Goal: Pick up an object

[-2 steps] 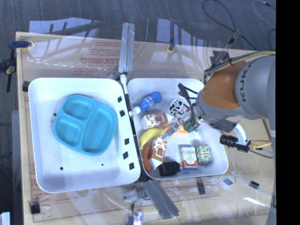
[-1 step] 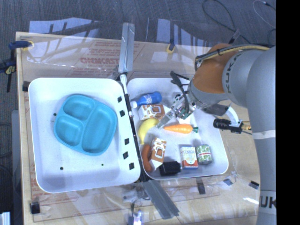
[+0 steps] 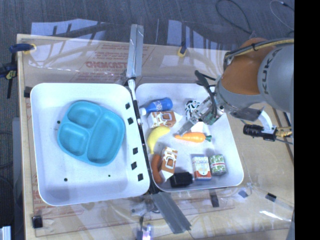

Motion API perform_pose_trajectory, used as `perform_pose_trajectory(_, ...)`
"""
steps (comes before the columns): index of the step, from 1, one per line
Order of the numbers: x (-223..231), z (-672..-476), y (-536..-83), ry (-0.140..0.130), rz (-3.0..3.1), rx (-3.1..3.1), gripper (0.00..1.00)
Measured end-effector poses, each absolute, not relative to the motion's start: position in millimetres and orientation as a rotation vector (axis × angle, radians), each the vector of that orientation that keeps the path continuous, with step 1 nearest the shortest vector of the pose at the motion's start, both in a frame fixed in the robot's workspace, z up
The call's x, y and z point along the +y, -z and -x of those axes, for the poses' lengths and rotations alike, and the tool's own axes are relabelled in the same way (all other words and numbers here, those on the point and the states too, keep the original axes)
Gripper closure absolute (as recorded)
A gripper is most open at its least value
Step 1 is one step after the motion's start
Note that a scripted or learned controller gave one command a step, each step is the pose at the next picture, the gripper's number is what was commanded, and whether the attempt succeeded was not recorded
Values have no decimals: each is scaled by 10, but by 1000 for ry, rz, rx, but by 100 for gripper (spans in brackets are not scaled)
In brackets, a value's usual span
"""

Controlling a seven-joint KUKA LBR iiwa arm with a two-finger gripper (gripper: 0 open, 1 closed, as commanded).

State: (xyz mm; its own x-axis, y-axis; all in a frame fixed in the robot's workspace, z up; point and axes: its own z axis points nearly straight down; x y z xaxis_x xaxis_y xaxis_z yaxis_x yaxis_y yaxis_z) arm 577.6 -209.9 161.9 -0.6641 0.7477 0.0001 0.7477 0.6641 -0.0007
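Boxy black block (image 3: 181, 179); tapered glossy carrot (image 3: 190, 137).

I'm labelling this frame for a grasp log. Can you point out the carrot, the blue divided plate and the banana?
carrot (image 3: 191, 137): camera view, middle of its orange body.
blue divided plate (image 3: 106, 134): camera view, floor of its largest compartment.
banana (image 3: 157, 137): camera view, middle of its visible yellow curve.

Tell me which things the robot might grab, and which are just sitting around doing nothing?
Might get grabbed, all in the right bin:
carrot, nearest the gripper
banana
blue bottle
black-and-white ball
small green can

Just sitting around:
blue divided plate in the left bin
blue clamp on the bench corner
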Motion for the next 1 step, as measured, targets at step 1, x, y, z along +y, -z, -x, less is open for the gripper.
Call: perform_pose_trajectory(1, -1883, -5671, -2125, -1, 1179, -2912, 0)
